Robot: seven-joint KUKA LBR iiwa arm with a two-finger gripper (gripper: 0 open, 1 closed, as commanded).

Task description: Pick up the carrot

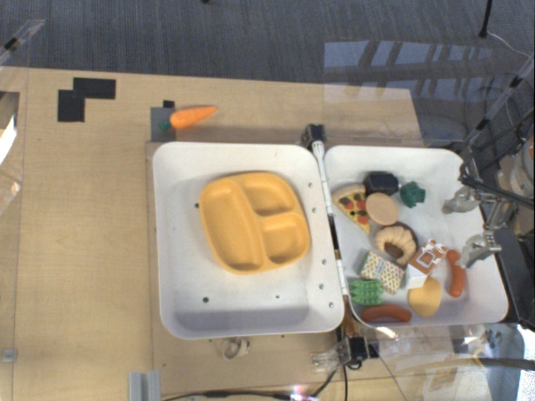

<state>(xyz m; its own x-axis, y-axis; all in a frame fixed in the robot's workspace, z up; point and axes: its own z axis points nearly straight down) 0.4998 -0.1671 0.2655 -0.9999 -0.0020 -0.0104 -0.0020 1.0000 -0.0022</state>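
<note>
The carrot point(192, 116), orange with a green top, lies on the wooden bench behind the far left corner of the left bin point(180, 303), outside both bins. My gripper point(469, 225) hovers over the right side of the right bin point(493, 312), far from the carrot. Its two metal fingers point(459, 200) stand apart, open, with just bare bin floor between them.
A yellow divided plate point(253, 221) fills the middle of the left bin. The right bin holds several toy foods: a pizza slice point(353, 204), a bread roll point(394, 242), a red sausage point(456, 276) close to my fingers, and a yellow fruit point(425, 297).
</note>
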